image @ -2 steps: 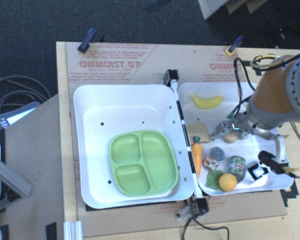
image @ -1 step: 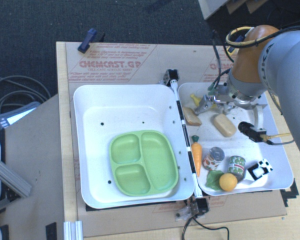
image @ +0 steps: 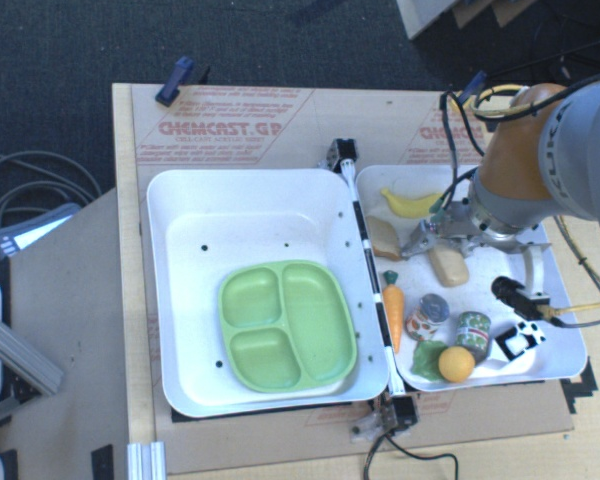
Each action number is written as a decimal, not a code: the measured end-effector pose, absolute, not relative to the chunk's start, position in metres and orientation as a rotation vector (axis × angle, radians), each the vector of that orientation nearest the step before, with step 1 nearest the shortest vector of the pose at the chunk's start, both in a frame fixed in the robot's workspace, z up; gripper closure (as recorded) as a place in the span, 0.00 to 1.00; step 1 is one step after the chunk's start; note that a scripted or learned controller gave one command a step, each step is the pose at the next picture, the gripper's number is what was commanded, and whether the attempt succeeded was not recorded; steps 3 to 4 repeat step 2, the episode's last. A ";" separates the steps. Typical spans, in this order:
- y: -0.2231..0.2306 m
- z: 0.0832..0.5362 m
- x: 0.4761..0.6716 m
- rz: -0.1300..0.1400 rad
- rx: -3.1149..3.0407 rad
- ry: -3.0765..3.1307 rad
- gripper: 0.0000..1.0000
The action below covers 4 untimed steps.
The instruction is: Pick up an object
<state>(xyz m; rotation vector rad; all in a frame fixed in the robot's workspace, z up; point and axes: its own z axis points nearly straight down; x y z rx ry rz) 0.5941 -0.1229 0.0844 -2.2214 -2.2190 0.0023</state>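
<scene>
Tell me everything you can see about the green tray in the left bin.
The green tray is pale green, looks like smooth plastic, and is roughly rectangular with rounded corners. Raised ridges divide it into three compartments: two smaller ones on its left side, one above the other, and one long one on its right. All three hold nothing. It lies flat and slightly rotated on the floor of the left bin, in the near right part. Nothing else touches it.

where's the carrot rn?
In the right bin, against its left wall: the carrot lies just left of a small can, below the bread slice.

Grey arm (image: pixel 580 148), orange wrist band (image: pixel 515 153)
</scene>
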 end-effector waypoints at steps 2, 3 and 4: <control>-0.045 0.185 0.581 -0.003 -2.220 -2.224 1.00; -0.045 0.185 0.581 -0.003 -2.220 -2.224 1.00; -0.045 0.185 0.581 -0.003 -2.220 -2.224 1.00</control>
